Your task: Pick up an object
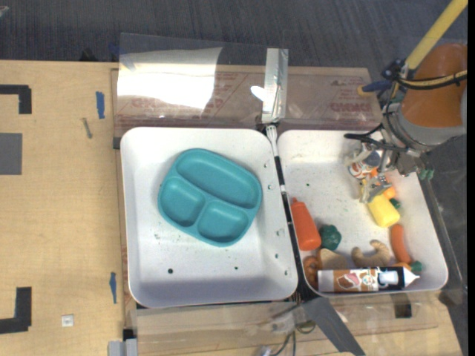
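Yellow block (384,209) lies in the right bin (326,154) beneath the hand (369,170), whose grip I cannot tell.

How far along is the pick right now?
Done: the arm has reached over the right bin, with the gripper low near its back right. In hand: nothing that I can confirm; the gripper sits just above the yellow block, with clutter around its tip. Left: a clear grasp and lift. The carrot, tube and teal tray lie untouched.
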You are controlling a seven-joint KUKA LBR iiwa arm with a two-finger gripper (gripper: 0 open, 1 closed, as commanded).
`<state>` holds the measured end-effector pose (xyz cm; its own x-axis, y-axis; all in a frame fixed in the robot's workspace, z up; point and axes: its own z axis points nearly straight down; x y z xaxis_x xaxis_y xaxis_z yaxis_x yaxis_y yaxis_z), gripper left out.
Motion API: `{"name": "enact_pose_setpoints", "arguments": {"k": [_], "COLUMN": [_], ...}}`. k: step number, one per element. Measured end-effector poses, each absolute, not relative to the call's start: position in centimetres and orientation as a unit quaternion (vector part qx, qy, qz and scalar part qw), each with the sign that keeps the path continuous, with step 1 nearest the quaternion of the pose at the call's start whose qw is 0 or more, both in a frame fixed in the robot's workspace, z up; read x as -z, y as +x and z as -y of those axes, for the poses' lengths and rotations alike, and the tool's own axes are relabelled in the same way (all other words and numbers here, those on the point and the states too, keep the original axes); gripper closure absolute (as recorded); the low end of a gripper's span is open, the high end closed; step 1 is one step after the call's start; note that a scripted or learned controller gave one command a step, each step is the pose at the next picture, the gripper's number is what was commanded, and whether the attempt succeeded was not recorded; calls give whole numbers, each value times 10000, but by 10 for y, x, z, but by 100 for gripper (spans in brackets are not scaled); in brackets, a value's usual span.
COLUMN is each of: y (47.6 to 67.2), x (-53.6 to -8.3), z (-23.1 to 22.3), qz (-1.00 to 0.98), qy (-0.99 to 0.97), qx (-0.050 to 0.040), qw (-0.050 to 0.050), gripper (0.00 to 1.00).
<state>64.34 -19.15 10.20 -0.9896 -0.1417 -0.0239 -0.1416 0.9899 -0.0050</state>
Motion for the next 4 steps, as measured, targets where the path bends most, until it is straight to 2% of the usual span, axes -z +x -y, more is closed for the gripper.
{"name": "enact_pose_setpoints", "arguments": {"k": [1,2,3,4], "y": [605,609,637,634], "x": [-88,-103,-274,-266], "z": [191,191,164,164], "qz": [-9981,-9980,-9996,-9997], "qy": [-612,-619,-265,-260], "qx": [5,22,20,3], "qw": [53,130,117,45], "gripper": [0,100,100,0]}}
